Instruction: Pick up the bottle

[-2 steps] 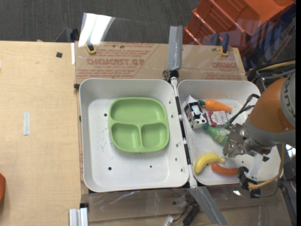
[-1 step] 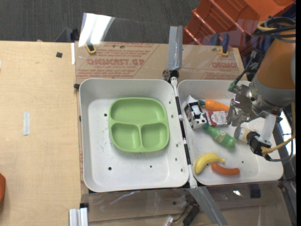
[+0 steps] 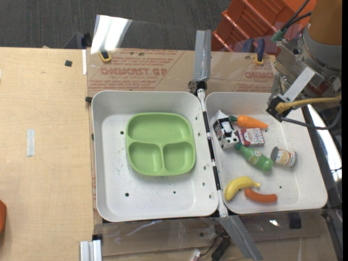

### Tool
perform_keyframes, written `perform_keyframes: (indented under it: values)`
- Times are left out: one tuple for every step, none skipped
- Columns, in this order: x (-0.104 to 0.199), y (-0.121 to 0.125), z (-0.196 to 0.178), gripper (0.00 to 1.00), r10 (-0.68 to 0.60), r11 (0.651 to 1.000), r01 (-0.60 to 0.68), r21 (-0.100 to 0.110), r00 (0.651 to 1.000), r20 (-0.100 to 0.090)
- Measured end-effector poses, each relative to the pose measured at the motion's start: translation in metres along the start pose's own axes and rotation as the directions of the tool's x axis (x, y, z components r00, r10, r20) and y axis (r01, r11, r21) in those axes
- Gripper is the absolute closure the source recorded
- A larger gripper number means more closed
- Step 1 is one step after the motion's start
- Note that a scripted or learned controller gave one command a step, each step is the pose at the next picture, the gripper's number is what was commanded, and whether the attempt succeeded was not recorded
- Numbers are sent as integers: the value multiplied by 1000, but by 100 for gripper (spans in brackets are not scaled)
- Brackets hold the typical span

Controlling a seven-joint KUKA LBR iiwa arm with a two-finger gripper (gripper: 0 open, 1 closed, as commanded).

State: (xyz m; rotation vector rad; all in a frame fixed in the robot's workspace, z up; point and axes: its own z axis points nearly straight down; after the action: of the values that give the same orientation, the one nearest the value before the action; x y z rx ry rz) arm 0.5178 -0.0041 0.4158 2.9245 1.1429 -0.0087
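Where it meets the carton (image 3: 251, 137), the bottle (image 3: 255, 159) neck blurs.

You've got two white bins (image 3: 109, 200), smooth matt plastic with scuff specks. The green plate (image 3: 161, 143) looks like matt plastic too. The bottle (image 3: 255, 158) is glossy green plastic, as are the banana (image 3: 239, 186) and the carrot (image 3: 251, 122). The can (image 3: 284, 156) looks metal with a paper label. The bench (image 3: 43, 145) is pale, smooth wood, and brown printed cardboard (image 3: 147, 69) lies behind the bins.
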Motion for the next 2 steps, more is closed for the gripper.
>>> perform_keyframes:
  values:
    - [39, 60, 42, 100, 107, 994, -107, 1, 994, 0]
    - [74, 102, 153, 100, 233, 972, -233, 2, 972, 1]
